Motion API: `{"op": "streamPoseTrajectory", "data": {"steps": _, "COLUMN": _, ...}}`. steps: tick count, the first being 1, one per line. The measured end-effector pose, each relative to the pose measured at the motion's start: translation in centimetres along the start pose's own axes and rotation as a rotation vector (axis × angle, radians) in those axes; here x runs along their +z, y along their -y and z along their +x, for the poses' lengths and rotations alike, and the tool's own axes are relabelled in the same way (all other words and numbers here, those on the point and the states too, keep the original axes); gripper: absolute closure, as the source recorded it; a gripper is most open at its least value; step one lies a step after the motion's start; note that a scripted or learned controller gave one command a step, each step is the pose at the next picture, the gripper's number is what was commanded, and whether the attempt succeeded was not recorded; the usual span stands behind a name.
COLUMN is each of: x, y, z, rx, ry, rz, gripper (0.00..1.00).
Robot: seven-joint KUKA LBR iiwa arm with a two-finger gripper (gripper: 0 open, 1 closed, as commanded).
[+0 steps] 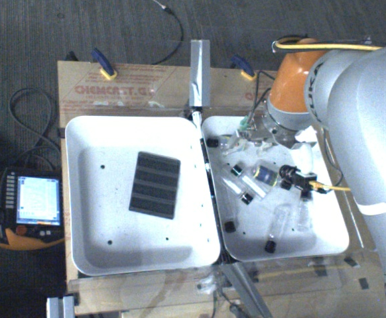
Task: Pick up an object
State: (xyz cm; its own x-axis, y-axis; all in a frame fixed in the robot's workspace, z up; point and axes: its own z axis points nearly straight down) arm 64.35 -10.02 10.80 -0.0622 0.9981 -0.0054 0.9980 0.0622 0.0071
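My claw [262,132] sits at the upper middle of the right bin [325,244], just below my orange band [292,85], low among the clutter near the bin's top rim. From this slanted look down I cannot tell how the claw stands, nor whether anything is caught in it; the wrist and the pale items around it blur together.

The things I might pick lie mostly below and to the left of my claw. Nearest is a small bottle with a blue label [264,175], tilted, just below the claw toward the middle of the bin. Left of that lies a clear tube with dark ends [241,185], slanting down toward the bin's left wall. A small black piece [212,141] rests near the upper left corner of this bin, to the left of my claw. Two more black pieces sit lower: one [229,226] near the left wall, another [270,246] near the bottom rim, both well apart from the claw. A clear plastic item [287,218] lies in the lower middle, hard to make out.

In the left bin [80,177] a dark ribbed rectangular block [155,184] lies flat in the centre, well apart from my claw, across the divide between the bins on the table [127,88].
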Motion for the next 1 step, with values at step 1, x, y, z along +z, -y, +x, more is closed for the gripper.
{"op": "streamPoseTrajectory", "data": {"steps": 1, "x": 1.71, "y": 4.58, "z": 0.07, "rx": -0.039, "ry": -0.001, "rz": -0.007, "gripper": 0.00}}
